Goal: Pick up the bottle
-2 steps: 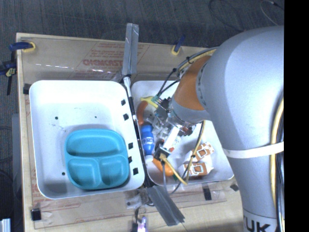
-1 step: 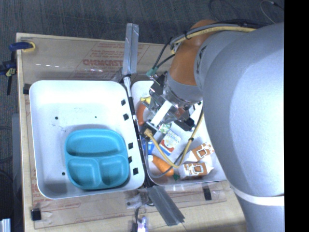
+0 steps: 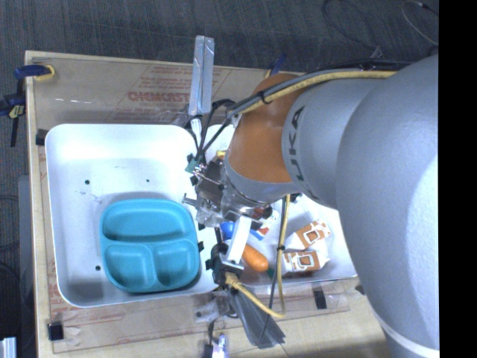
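Dark carpet surrounds your desk, a pale board with red print that carries two shallow white bins side by side.

Look for the bottle in the right bin, close to the wall it shares with the left bin. It appears to be the slim white piece with a blue end, lying tilted under the wrist, though the arm covers much of it, so treat that reading as a judgement. An orange object lies just beside its lower end, and a white-and-orange carton sits a little further right. In the left bin rests a blue compartment tray, near the shared wall.

Your pincer hangs low over that wall, right next to the bottle's blue end. You cannot tell from this angle whether it is open or closed, and nothing shows between its tips, so do not count the bottle as held.

To do this step well, centre the pincer across the bottle's narrow width, not along its length, and keep clear of the orange object and the bin wall. Both could likely nudge the bottle aside as you close. Descend slowly, then lift straight up.
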You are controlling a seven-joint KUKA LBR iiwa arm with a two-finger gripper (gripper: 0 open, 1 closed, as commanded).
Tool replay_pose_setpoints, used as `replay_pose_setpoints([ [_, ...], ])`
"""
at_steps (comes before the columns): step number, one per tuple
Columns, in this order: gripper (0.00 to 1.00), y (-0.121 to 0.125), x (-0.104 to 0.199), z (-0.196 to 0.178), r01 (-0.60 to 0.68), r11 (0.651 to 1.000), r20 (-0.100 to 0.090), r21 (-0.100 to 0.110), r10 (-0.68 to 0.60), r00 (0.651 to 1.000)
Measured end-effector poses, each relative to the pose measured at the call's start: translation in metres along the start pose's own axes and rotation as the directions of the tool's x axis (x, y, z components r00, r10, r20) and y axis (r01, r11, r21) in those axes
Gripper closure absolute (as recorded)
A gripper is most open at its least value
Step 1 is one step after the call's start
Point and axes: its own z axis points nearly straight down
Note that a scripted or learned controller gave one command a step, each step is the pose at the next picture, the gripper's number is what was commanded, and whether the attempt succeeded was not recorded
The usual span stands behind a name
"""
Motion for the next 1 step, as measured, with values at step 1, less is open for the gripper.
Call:
replay_pose_setpoints([
  [1,1.00,0.0697,-0.0501,0.0246,-0.008,1.000,0.000,-0.002,0.008,1.000],
])
